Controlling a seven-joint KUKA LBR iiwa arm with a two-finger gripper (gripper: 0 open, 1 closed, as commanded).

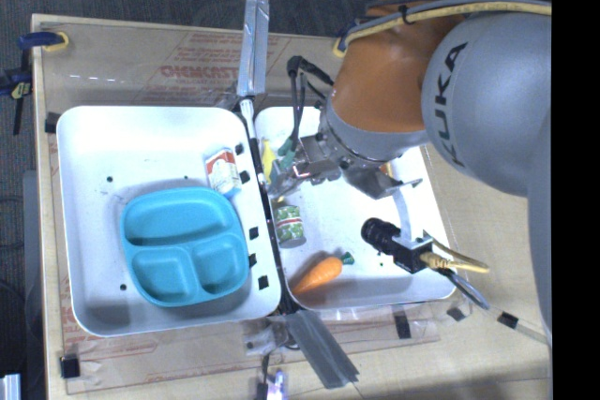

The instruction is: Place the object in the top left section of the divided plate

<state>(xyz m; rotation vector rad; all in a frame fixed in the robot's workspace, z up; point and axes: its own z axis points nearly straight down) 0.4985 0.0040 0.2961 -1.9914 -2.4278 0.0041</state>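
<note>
Blue divided plate [185, 220] in left bin [94, 164] | claw [289, 170] over right bin [328, 218], grip unclear

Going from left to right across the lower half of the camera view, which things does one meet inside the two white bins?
blue divided plate → small green-patterned item → carrot
</note>
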